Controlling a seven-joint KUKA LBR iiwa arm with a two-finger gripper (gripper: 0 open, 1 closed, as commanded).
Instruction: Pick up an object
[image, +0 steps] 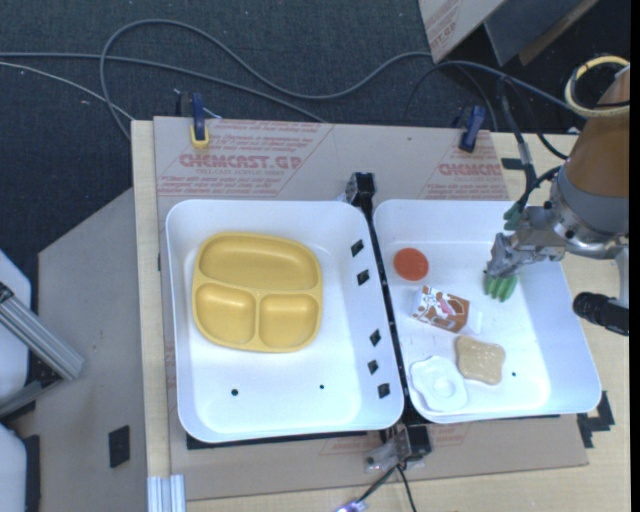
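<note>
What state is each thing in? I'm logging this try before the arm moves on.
gripper: low in the right bin, right over the green item.
green item: under the gripper, partly hidden.
orange disc: lying flat, apart.
snack packet: lying loose.
tan piece: lying flat.
fried egg toy: flat, front corner.
yellow tray: upright, left bin.

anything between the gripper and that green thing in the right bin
Nothing visible. The gripper sits directly over the green object near the right bin's back edge. The orange disc and the snack packet lie off to the side.
</note>
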